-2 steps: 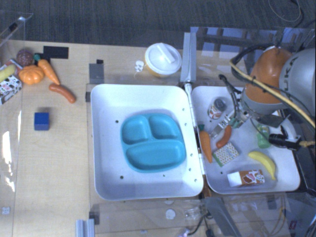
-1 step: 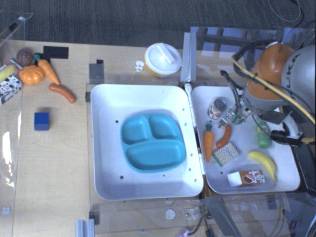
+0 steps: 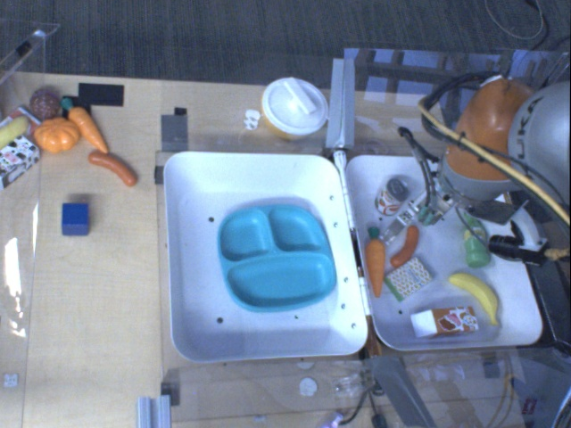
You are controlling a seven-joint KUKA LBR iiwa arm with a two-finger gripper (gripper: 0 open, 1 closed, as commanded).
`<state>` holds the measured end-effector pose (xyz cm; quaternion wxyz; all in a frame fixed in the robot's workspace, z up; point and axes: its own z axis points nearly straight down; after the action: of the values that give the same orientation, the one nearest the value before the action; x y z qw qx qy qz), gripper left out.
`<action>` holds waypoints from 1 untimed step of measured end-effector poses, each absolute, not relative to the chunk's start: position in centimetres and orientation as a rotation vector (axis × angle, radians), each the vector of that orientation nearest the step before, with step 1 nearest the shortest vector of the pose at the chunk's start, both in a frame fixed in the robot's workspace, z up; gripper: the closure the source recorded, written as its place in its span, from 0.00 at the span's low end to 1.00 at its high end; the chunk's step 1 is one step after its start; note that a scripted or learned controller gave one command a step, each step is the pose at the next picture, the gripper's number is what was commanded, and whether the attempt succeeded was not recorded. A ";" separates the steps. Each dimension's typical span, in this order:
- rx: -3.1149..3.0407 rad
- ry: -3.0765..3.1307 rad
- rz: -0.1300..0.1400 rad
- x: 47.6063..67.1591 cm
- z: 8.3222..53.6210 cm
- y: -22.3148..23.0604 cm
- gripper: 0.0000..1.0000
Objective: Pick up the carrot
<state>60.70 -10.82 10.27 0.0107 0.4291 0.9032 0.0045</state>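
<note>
An orange carrot (image 3: 376, 266) with a green top lies lengthwise along the left wall of the right bin (image 3: 517, 333). My gripper (image 3: 412, 218) hangs over the middle of that bin, up and to the right of the carrot and apart from it. It is just above the upper end of a red sausage (image 3: 407, 244) that lies beside the carrot. Nothing shows in its grasp.
The right bin also holds a small can (image 3: 391, 194), a waffle piece (image 3: 409, 279), a banana (image 3: 477, 294), a green item (image 3: 476, 250) and a small carton (image 3: 446, 321). A blue divided plate (image 3: 277, 257) sits in the left bin. A second carrot (image 3: 88, 128) lies with other toys on the bench's far left.
</note>
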 end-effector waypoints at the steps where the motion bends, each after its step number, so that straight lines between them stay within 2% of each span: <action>1: 0.958 2.977 0.005 59.2 9.0 -10.3 0.00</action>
<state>59.23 -10.26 8.98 0.0072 0.3064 0.9519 0.0015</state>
